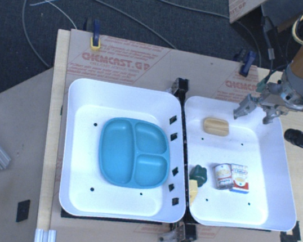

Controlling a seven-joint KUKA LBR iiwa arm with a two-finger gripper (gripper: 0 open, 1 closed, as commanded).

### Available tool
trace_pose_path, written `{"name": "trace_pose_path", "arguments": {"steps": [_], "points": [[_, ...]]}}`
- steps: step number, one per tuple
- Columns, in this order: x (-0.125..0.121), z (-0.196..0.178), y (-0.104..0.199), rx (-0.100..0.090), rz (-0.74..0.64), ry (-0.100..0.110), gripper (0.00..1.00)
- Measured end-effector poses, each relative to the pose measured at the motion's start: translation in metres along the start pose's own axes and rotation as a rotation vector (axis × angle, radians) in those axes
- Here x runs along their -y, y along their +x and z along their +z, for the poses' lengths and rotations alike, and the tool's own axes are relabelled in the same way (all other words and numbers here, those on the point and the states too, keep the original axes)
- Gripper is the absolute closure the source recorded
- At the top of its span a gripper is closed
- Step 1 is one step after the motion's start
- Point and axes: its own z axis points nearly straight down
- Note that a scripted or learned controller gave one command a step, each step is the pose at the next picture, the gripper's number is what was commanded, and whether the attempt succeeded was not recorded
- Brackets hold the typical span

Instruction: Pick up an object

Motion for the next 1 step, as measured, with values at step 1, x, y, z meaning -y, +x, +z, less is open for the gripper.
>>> {"name": "trace_pose_path", "arguments": {"steps": [1], "points": [[-0.0032,-0.0082,0.0003,0.003,-0.003,-0.014,0.0]]}}
